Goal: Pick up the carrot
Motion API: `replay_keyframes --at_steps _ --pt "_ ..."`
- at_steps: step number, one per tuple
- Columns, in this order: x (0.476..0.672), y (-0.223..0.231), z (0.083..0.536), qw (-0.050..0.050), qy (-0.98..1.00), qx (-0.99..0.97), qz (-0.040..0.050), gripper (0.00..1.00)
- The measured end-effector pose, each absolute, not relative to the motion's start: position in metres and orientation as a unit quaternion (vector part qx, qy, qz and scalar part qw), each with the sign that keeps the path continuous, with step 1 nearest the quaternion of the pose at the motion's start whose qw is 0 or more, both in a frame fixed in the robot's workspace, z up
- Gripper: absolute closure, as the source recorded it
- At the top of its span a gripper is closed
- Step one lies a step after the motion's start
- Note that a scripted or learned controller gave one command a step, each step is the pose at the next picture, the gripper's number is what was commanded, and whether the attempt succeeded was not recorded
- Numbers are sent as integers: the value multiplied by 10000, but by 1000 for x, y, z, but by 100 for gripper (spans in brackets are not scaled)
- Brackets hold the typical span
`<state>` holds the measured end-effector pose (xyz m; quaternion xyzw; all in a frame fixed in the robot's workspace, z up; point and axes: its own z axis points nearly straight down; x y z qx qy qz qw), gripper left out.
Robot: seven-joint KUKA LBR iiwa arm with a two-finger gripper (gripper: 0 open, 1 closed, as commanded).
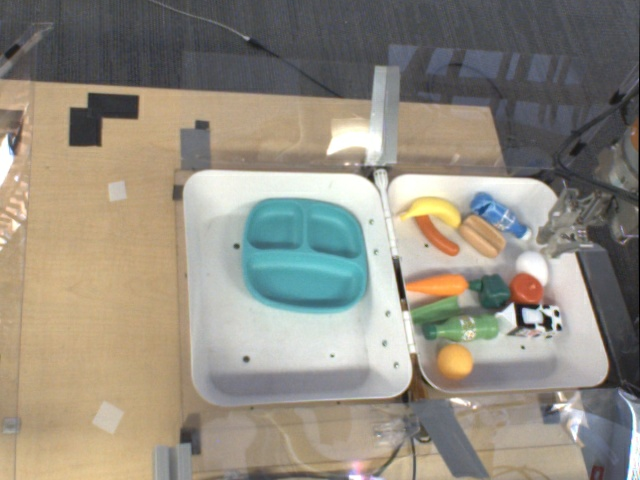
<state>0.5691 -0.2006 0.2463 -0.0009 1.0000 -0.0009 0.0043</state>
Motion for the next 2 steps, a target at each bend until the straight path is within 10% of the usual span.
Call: replay_keyframes --at_steps 2 --pt "607 -94 90 74 9983 574 0 0"
